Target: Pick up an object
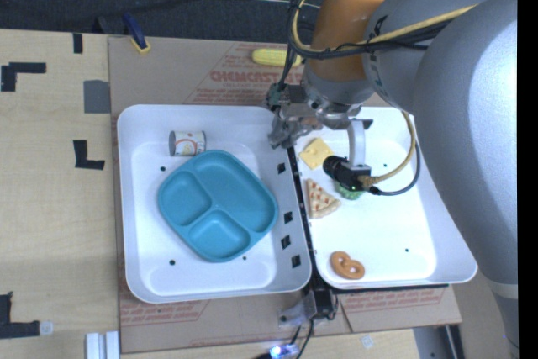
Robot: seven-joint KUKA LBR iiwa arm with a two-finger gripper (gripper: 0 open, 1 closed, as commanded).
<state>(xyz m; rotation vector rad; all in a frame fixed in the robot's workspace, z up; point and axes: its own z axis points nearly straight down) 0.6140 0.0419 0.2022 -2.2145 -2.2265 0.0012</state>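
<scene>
Camera view from above: we see the grey arm's gripper [284, 127] hanging over the upper end of the seam where the two bins meet. Its tip is dark and crowded, so we cannot tell whether it is wide, narrow or holding anything.

In the left white bin [128, 206] lies a teal plastic divided plate [217, 203], taking up most of the floor. A small cylindrical can [187, 143] lies on its side just beyond the plate's upper left corner.

In the right white bin [403, 219] we find three small things. A pale yellow cheese wedge [316, 153] sits just beside the gripper, to its lower right. A triangular orange pizza slice [319, 199] lies below the wedge, close to the seam. A brown pretzel-shaped piece [346, 266] rests near the bin's lower edge, well apart from the gripper.

Beyond the bins, a yellow banana-like toy [271, 56] lies on the brown cardboard sheet [202, 76].
</scene>
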